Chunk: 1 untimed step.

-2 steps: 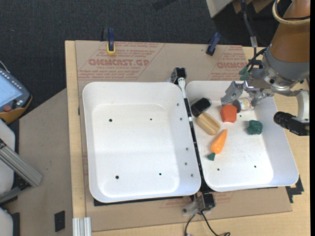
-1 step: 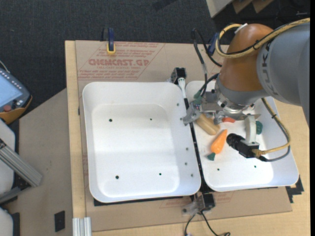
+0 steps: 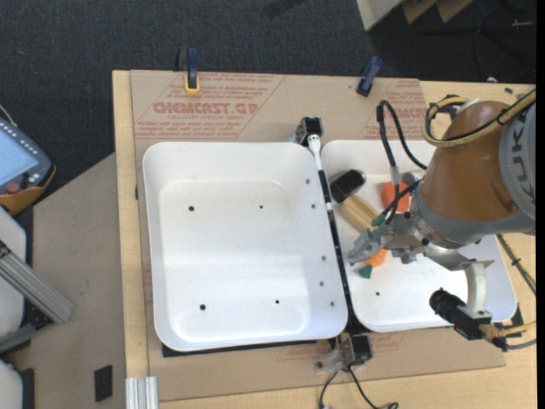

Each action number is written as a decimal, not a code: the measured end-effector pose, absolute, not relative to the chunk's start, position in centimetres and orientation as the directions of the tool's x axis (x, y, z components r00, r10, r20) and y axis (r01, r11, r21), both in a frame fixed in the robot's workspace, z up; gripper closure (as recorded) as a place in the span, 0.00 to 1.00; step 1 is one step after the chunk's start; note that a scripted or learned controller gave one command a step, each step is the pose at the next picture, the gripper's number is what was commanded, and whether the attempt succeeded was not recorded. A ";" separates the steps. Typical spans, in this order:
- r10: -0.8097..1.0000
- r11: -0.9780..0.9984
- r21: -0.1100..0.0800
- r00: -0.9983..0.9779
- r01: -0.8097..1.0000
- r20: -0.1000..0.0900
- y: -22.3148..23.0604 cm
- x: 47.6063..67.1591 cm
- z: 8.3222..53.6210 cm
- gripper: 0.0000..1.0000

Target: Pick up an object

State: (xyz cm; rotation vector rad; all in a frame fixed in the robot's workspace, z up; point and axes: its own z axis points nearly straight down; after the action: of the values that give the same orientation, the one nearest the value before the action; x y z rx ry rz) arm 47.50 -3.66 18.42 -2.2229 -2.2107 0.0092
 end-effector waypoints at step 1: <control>1.000 -0.002 0.001 0.002 1.000 0.000 -3.4 48.0 19.5 1.00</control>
State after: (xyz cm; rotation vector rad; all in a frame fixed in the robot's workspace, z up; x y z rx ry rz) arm 47.95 -3.44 19.48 -2.2247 -2.2193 -0.0013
